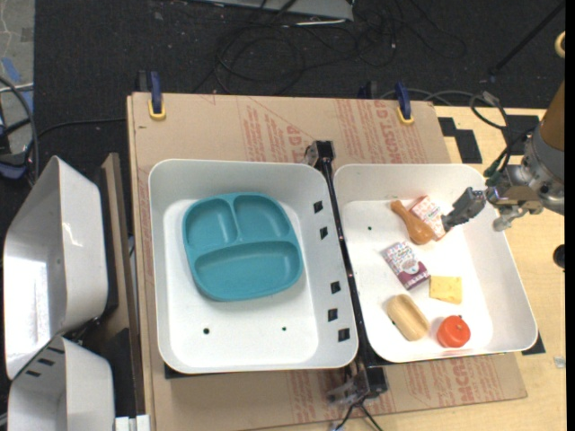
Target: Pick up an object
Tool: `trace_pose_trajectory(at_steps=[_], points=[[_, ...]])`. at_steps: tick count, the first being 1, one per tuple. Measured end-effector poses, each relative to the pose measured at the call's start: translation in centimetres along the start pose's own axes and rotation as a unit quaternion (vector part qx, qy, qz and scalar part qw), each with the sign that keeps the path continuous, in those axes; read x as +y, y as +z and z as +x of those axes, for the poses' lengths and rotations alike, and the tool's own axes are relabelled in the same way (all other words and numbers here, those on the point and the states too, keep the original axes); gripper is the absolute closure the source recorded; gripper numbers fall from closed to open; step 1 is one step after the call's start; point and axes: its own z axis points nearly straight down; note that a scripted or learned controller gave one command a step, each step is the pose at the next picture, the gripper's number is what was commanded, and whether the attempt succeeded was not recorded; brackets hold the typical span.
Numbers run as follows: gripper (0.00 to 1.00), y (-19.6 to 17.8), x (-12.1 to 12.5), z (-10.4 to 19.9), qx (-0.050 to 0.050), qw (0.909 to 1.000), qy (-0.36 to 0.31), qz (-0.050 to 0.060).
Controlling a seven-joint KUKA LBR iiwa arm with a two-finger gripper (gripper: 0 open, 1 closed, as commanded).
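Likeliest grab for you is the red-and-white packet (429, 211) at 12 o'clock in the right bin (499, 263), touching the brown drumstick (412, 224), jaws just off its 3 o'clock side, presumably lined up for it, spread or pinched I can't tell.

Bright, even overhead light, no hard shadows. Left bin (158, 259) and right bin (514, 281) sit near clipping; the white tubs (54, 241) at the left edge show glare patches. Teal tray (241, 245) throws a thin soft shadow at its rim. Dark floor (90, 43) underexposed, cables (269, 36) barely readable. Centre sharp enough; gripper (467, 208) slightly soft. Low res, mild noise.
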Motion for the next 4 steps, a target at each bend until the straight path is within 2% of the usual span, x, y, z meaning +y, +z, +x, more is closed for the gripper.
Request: trace_pose_trajectory(at_steps=[1, 2, 4], points=[[0.0, -0.6, 0.2, 0.1, -0.001, 1.0, -0.002, -0.005], [0.0, 5.4, -0.4, 0.7, 0.0, 1.0, -0.001, -0.003], [0.0, 14.3, 0.6, 0.5, 0.0, 1.0, 0.0, -0.003]])
